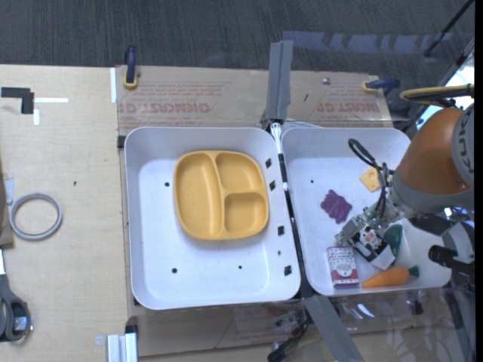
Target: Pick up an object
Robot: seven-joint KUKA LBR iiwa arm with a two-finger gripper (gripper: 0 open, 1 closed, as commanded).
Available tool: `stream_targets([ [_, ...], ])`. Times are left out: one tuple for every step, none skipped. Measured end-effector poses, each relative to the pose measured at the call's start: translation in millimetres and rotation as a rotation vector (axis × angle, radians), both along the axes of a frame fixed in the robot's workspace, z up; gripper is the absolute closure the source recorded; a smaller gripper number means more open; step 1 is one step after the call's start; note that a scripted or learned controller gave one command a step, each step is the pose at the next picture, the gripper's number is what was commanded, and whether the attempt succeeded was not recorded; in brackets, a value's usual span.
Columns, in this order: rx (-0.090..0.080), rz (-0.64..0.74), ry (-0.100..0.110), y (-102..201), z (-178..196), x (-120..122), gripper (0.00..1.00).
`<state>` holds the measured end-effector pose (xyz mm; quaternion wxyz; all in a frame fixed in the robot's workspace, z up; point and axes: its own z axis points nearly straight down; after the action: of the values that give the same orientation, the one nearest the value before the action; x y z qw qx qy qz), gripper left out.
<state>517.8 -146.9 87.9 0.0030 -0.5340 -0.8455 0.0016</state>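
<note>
The gripper (361,232) is low in the right bin (302,153), near the front. I cannot tell how its jaws stand, because the parts there are small and mixed up.

A small red and white box (342,267) lies just in front of the gripper, toward the front wall of the bin. It is close to the gripper tip, but I cannot tell if they touch. The box lies flat and has red on its front end. A purple bunch of toy grapes (336,205) lies just behind the gripper, a little to the left. An orange toy carrot (386,277) lies by the front wall, beside the box. A small yellow piece like cheese (370,179) lies farther back. A green and white thing (392,241) sits right next to the gripper, partly hidden by the arm.

There are two white bins. The left bin (143,225) has one yellow plate with three parts (221,194). The right bin has one box, one bunch of grapes, one carrot, one yellow piece and one green and white thing.

On the bench (68,277) at the left lies one grey ring of tape (34,216).
</note>
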Motion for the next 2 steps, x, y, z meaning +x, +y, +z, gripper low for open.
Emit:
stream_targets([
  [-0.002, -0.468, 0.001, 12.2, -0.2, -41.1, 0.00],
  [-0.003, -0.465, 0.006, 11.7, 6.3, -40.2, 1.00],
])
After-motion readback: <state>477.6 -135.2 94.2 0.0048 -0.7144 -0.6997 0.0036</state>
